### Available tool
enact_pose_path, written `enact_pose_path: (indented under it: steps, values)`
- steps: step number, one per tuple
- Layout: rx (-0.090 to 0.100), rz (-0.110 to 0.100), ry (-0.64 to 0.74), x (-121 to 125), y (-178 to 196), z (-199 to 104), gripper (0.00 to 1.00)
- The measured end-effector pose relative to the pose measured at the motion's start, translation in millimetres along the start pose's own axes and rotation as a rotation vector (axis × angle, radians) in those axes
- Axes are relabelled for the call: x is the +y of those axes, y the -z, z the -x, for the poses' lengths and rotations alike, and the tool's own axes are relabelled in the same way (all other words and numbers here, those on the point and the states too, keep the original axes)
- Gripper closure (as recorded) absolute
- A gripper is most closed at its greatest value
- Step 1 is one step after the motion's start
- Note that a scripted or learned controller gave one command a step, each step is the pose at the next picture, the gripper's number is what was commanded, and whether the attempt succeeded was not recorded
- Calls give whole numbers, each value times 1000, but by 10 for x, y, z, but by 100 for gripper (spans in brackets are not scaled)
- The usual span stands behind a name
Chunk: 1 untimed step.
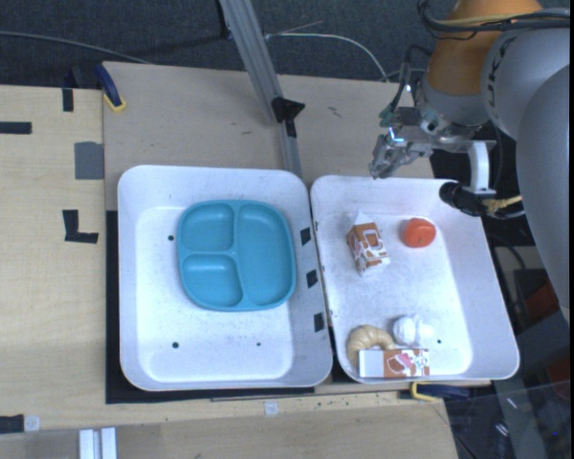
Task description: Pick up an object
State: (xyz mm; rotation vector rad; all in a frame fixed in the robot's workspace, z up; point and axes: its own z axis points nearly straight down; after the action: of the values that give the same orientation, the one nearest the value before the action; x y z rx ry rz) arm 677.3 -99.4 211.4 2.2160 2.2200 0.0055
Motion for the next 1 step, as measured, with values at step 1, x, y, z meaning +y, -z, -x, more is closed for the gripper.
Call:
enact_pose_path:
  steps: [1]
  values:
    - [1,-6,0,2,40,-4,100]
